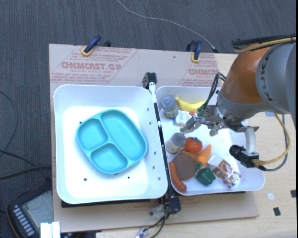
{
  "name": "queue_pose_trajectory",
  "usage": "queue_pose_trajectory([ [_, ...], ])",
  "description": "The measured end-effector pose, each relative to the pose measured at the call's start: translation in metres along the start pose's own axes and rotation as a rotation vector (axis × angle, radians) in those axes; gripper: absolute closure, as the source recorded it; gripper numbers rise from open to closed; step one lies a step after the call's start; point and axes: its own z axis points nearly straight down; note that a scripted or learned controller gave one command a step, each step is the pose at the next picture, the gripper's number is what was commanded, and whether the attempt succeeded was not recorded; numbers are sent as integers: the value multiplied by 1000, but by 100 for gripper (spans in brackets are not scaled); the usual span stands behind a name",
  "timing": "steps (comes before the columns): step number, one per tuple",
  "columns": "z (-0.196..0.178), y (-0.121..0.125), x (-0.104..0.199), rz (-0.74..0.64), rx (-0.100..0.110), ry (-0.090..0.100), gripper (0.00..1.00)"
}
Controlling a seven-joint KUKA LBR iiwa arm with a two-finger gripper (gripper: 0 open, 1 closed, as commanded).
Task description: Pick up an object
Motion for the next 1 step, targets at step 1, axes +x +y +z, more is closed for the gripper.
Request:
queue_pose_trajectory([
  [1,39,3,-3,0,-5,-1,0],
])
